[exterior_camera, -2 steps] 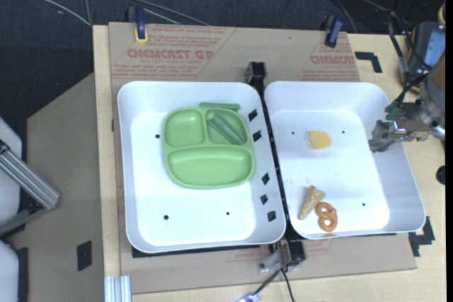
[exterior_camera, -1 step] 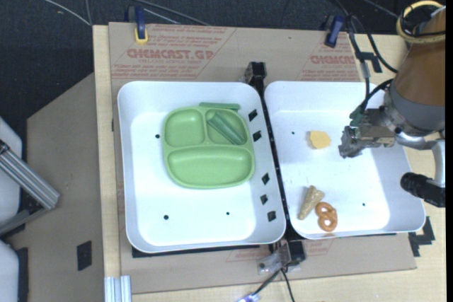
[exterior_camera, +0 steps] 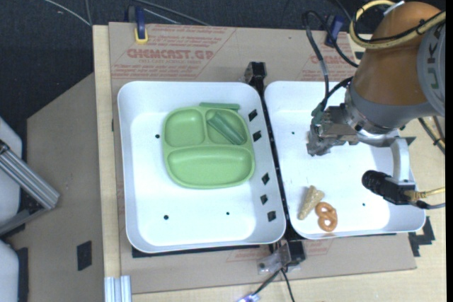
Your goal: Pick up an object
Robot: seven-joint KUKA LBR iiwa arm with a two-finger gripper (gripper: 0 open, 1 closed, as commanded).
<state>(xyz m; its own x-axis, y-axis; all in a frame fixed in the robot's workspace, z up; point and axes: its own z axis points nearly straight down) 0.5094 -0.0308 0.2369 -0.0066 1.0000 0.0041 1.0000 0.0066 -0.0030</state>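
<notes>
We view the table (exterior_camera: 212, 46) from above, with its two shallow white plastic bins set side by side. The left white bin (exterior_camera: 141, 173) holds a light green, three-compartment plastic tray (exterior_camera: 205, 159), and a darker green, ridged, elongated piece (exterior_camera: 228, 126) lies tilted in the tray's upper right compartment. The right white bin (exterior_camera: 290, 109) holds two small items near its lower edge: a pale tan, cone-shaped piece (exterior_camera: 309, 201) and, just beside it to the right, an orange-brown pretzel-shaped toy (exterior_camera: 326, 216); whether the two touch we cannot tell.

The grey arm with its orange band (exterior_camera: 396, 46) reaches in from the right, and its metal pincer (exterior_camera: 325, 138) hangs over the middle of the right bin, above bare white floor. We cannot tell whether the pincer is open or closed, and we see nothing held in it. The cone and pretzel lie near it, toward the bin's lower edge, and apart from it.

We judge the step in hand to be the approach: no object is lifted yet. The nearest candidates are the cone and the pretzel. The next move, as we read it, calls for travel toward the bin's lower edge, alignment over one item alone, and a descent that avoids nudging its neighbour or striking the bin wall.
</notes>
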